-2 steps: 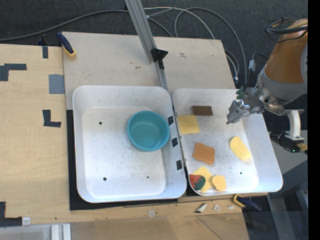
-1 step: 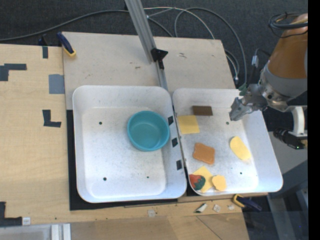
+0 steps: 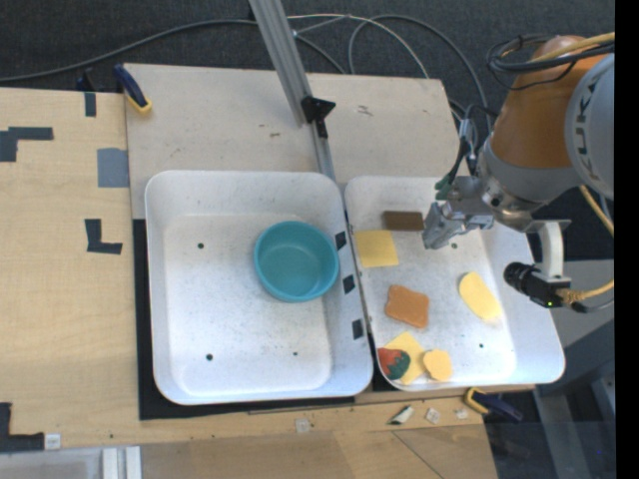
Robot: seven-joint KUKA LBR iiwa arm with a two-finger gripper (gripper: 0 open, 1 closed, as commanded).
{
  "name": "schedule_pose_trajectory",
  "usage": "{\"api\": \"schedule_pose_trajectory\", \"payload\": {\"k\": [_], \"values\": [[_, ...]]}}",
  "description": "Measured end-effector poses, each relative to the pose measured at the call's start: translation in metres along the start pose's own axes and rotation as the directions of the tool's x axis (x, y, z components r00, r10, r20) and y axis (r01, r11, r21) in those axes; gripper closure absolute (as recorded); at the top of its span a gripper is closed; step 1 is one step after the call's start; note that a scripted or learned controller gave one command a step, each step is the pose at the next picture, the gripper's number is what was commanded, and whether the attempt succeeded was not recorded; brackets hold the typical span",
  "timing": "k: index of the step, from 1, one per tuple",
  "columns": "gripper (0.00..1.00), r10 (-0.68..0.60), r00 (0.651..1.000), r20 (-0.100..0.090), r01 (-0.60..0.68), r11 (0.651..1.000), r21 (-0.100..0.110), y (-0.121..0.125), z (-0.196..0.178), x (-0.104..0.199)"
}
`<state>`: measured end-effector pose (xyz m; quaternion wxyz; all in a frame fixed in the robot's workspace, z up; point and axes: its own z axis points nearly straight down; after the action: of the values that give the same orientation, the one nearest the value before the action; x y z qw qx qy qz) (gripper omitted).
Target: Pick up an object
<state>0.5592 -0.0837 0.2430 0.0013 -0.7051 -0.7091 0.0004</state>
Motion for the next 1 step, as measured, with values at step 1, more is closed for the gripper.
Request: {"api": "schedule_pose_trajectory", "payload": {"k": [1], "values": [[1.0,-0.002,1.0,0.0,0.002,1.0,-0.001,0.0126,0.0015,0.0594]]}}
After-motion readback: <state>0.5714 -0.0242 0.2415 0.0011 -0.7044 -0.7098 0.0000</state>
